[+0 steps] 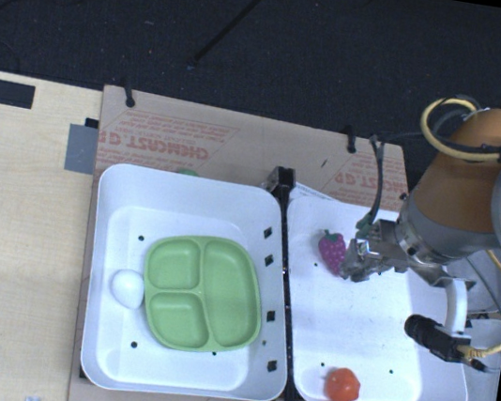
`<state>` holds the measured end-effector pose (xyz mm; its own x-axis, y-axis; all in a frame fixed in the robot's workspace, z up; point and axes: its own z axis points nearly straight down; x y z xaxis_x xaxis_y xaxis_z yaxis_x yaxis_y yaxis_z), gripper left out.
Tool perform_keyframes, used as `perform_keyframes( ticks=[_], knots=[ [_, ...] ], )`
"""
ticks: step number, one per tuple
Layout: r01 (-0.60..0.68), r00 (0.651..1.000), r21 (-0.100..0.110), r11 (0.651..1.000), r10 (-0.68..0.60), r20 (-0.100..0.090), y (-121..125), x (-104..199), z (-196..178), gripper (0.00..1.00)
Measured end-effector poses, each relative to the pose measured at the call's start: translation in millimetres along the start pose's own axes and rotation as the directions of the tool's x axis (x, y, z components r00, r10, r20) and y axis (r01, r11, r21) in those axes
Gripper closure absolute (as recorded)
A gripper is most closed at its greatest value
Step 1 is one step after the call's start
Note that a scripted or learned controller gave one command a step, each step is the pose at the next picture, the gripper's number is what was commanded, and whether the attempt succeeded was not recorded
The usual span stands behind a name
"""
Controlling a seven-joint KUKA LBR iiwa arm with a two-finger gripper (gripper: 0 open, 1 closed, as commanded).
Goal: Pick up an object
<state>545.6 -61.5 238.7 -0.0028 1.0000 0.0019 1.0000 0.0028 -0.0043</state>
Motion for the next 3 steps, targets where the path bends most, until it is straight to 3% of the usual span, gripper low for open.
perform_keyframes(
  ticks=[1, 3],
  knots=[
    [0.001, 1.0, 0.001, 1.0, -0.001, 0.0, -1, 50, 12, 1.0],
    [0.001, 1.0, 0.001, 1.0, -0.001, 0.001, -21, 143, 1, 1.0]
  ],
)
